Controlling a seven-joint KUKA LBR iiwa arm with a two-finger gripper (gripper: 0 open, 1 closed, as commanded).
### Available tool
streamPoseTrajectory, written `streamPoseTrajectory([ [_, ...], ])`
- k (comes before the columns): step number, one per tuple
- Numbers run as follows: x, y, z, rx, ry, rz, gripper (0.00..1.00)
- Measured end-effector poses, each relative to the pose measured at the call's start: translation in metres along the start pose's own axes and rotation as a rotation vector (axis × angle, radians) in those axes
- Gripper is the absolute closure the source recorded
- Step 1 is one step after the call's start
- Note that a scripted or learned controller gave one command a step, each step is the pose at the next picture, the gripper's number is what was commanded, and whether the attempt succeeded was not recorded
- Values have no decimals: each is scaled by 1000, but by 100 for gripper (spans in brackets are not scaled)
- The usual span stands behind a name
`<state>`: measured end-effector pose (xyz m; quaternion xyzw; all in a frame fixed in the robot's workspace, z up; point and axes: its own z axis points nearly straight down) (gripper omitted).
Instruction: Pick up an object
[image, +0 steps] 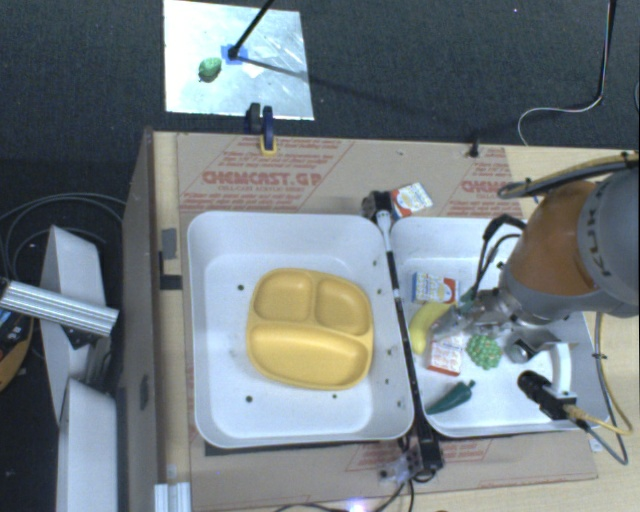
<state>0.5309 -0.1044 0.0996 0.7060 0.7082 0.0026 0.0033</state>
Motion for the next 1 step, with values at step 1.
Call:
streamPoseTrajectory([
  [1,12,50,13,0,-6,3,0],
])
